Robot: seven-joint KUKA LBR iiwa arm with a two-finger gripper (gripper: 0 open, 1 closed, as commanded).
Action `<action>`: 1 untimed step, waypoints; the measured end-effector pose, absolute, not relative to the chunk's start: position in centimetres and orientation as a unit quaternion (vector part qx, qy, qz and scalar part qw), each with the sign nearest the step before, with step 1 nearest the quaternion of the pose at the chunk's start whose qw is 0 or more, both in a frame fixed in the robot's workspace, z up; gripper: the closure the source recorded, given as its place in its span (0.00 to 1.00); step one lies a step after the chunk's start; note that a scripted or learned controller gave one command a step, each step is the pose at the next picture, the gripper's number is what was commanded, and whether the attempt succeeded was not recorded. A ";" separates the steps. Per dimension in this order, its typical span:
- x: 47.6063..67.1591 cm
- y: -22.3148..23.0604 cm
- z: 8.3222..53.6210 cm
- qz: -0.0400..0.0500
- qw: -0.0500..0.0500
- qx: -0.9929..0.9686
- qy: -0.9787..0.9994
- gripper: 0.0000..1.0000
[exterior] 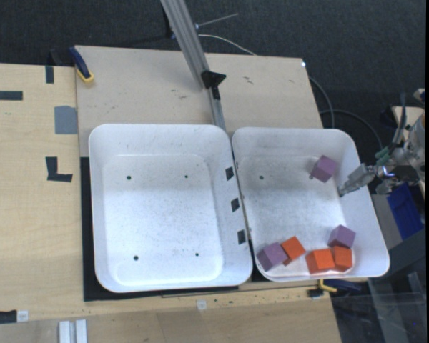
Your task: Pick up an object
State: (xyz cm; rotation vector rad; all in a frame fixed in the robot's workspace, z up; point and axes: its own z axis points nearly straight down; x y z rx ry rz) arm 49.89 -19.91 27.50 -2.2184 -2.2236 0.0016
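Note:
The right bin holds several small cubes. One purple cube lies alone near the far right of the bin. Along the near edge sit a purple cube, an orange cube, two more orange cubes side by side, and a purple cube just behind them. My gripper reaches in over the bin's right rim, a little right of and below the lone purple cube, apart from it. Nothing shows in its grasp.
The left bin stands beside the right one, with black clips along the shared wall. A slanted metal post rises behind the bins. A blue and yellow clamp lies at the far left of the board.

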 end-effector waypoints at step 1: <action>52.0 -20.9 17.4 0.002 0.003 -0.707 -0.707 0.00</action>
